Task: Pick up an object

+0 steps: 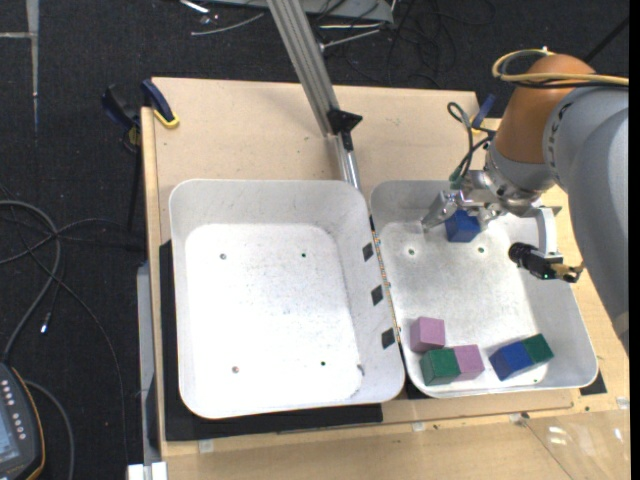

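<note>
My gripper [460, 216] hangs over the far part of the right bin [480, 283], reaching in from the right below the orange band. A small blue block [463, 226] sits between its fingers, raised a little above the bin floor. Near the bin's front edge lie a pink block [429, 332], a green block [439, 365], a second pink block [468, 360], a blue block [511, 357] and a small green block [538, 348].
The left bin [265, 293] lies beside the right one, with black clips along the shared edge. A slanted metal pole [312, 63] crosses the back of the bench. A clamp [150, 103] sits at the bench's far left corner.
</note>
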`<state>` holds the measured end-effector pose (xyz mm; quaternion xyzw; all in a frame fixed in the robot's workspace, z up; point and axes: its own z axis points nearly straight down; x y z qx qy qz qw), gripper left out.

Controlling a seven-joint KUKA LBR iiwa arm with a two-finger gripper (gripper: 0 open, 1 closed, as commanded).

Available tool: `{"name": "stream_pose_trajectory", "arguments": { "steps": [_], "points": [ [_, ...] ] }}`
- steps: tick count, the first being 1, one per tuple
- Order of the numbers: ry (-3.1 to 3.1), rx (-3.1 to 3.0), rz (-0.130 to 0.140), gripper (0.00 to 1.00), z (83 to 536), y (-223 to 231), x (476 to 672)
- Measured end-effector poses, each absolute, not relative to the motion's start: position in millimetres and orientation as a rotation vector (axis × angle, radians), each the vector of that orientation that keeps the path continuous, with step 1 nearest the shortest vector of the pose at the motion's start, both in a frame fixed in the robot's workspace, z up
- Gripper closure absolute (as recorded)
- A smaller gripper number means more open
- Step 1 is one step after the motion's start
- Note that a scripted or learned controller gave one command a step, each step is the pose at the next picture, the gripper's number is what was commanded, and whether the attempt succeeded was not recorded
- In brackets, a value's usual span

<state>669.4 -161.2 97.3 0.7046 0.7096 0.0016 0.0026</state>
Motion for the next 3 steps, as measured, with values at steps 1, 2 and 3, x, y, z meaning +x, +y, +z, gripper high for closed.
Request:
{"name": "stream_pose_trajectory", "arguments": {
  "steps": [1,2,3],
  "points": [
    [2.224,2.213,0.001,1.0,106,-164,667.6],
    [2.229,2.206,0.013,1.0,201,-78,675.7],
    [2.236,2.213,0.001,1.0,195,46,648.8]
  ]
}}
